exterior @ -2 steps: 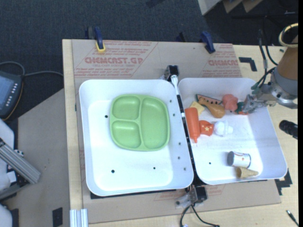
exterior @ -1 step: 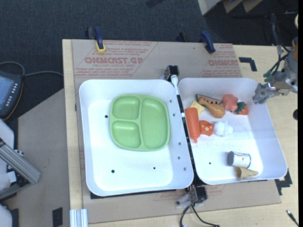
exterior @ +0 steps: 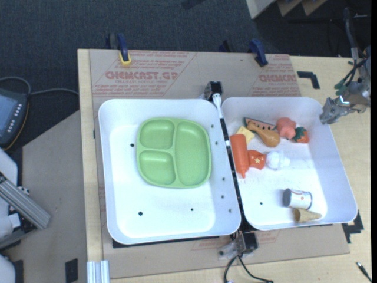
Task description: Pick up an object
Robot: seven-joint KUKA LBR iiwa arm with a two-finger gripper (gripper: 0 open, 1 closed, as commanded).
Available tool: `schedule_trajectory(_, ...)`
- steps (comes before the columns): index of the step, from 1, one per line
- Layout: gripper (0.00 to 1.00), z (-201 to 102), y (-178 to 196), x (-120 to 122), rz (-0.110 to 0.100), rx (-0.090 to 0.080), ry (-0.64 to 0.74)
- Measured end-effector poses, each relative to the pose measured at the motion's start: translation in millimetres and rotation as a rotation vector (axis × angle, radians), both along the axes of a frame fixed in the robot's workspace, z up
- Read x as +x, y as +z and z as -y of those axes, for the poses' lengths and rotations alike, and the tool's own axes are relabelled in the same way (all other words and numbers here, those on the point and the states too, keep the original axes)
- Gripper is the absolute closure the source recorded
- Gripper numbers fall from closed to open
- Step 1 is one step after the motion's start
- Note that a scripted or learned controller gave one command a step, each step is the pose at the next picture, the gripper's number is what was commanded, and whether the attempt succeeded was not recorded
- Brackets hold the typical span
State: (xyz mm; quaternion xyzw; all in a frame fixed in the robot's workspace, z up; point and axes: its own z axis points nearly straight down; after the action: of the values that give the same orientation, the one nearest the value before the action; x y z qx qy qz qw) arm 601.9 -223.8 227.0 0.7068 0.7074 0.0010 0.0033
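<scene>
I see my gripper (exterior: 331, 112) poised above the right white bin's (exterior: 336, 158) upper right rim, carrying nothing, though how its grip is set I cannot tell. Inside that bin lie an orange plastic carrot (exterior: 239, 152), a tan drumstick (exterior: 266, 135), and a small white cup (exterior: 297, 198). The left white bin (exterior: 118, 205) carries a green divided plate (exterior: 174, 152).

Grey metal tool (exterior: 333, 109) with thin dark cables above it.
</scene>
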Motion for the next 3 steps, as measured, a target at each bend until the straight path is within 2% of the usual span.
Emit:
schedule_trajectory(2, 1.0, -86.5, 15.3, -61.7, -0.01, 0.005, 0.002)
schedule_trajectory(3, 1.0, -125.2, -4.7, -91.8, -0.012, 0.006, 0.002)
